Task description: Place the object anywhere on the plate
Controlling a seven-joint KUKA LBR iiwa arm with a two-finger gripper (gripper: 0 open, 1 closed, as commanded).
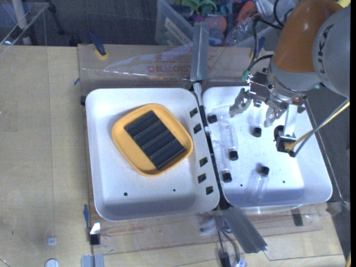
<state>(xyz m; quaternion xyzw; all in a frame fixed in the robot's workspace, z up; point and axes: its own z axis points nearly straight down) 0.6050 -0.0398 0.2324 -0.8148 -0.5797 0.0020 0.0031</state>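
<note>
A pale wooden bench (39, 149) carries two shallow white plastic bins side by side, and behind them, at twelve o'clock, a clear tub (222, 10) holds a jumble of coloured toys. The grey arm with its orange band (306, 29) reaches in from three o'clock and hangs over the upper half of the right bin (311, 188), its wrist pointing down toward the bin floor. The two-finger gripper (257, 105) sits at about one o'clock within that bin, fingers spread apart with nothing between them. Several clear plastic bottles with black caps (229, 143) lie scattered on the right bin's floor, well apart from the rounded yellow plate (125, 143) in the left bin (105, 199). That plate bears a black ribbed rectangular block (154, 138) at its centre.
</note>
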